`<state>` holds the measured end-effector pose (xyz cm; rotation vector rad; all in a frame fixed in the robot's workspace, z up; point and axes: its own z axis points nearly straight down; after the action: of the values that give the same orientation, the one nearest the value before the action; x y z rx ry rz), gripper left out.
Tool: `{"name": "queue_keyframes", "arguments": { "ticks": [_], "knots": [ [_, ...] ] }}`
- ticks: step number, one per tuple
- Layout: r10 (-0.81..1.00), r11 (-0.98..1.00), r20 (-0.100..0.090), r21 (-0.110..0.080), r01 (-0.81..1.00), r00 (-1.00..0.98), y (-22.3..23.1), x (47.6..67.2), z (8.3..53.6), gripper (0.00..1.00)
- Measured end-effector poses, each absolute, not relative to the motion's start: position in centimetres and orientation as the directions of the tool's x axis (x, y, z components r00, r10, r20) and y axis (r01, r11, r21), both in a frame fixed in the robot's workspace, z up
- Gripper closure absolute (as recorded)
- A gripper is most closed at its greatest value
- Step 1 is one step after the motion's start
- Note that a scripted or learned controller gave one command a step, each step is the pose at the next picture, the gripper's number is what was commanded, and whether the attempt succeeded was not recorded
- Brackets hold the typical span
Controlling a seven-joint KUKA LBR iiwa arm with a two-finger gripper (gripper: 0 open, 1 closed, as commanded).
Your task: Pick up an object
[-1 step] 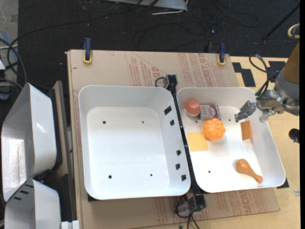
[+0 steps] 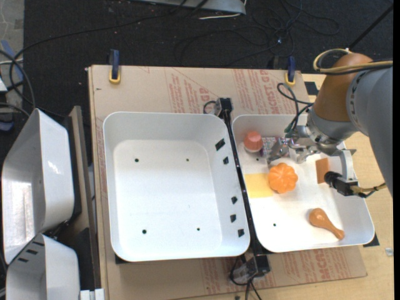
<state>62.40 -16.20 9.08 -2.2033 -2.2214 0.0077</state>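
In the right bin, one orange pumpkin lies just below the tool, whose opening I cannot tell, near one pink cup, one yellow card and one tan gourd.

Both bins look like smooth white plastic w/ a bit of gloss. Base board is matt brown cardboard, red print on it. Orange pumpkin thing looks matt, gripper is shiny bare metal. Arm = smooth grey, semi-gloss.
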Motion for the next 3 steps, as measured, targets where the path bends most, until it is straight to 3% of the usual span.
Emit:
{"name": "queue_keyframes", "arguments": {
  "ticks": [1,2,3],
  "knots": [
    [1.000,0.001,-0.001,-0.002,1.000,-0.001,-13.3,58.3,9.0,0.00],
    [1.000,-0.002,-0.001,0.000,1.000,0.002,-10.9,52.6,9.1,0.00],
    [1.000,-0.004,0.000,-0.006,1.000,0.004,-11.1,52.7,9.7,1.00]
  ]
}}
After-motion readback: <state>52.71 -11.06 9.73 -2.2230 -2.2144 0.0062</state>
